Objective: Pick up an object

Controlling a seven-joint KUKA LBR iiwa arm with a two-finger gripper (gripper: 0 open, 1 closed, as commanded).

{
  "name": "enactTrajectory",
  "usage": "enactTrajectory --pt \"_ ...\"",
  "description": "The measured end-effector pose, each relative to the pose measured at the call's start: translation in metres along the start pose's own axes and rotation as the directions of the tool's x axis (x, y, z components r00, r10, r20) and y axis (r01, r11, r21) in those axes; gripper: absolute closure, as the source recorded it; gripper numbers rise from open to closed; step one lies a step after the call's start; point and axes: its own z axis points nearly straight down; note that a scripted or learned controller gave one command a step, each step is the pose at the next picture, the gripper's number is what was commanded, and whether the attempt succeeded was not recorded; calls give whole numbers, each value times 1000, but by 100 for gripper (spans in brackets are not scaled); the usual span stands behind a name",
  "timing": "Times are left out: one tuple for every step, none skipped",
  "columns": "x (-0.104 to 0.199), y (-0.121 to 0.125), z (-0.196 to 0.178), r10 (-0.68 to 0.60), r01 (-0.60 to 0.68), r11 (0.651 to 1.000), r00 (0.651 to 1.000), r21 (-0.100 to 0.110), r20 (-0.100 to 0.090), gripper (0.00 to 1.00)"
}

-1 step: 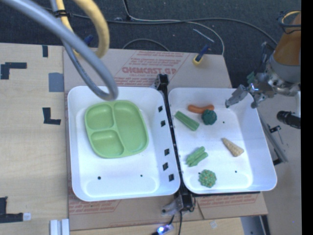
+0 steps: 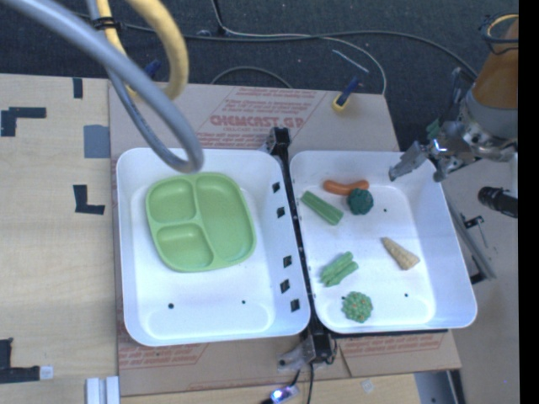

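Note:
The right bin (image 2: 438, 225) holds several toy foods: an orange carrot (image 2: 345, 187), a dark green broccoli head (image 2: 360, 201), a green cucumber piece (image 2: 322, 208), a bunch of green beans (image 2: 338, 269), a tan cone-shaped piece (image 2: 401, 253) and a light green leafy ball (image 2: 357, 306). My gripper (image 2: 423, 167) hangs over the bin's upper right corner, above and to the right of the carrot and broccoli. It is open, with nothing between its fingers.
The left bin (image 2: 135, 268) holds a green divided plate (image 2: 200, 222). A grey hose (image 2: 135, 91) and a yellow hose (image 2: 160, 23) cross above its upper left. A black divider (image 2: 290, 225) runs between the bins.

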Motion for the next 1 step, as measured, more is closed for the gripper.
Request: enactTrajectory --pt "0 -11 58 0 0 1000 1000 4 -1 0"
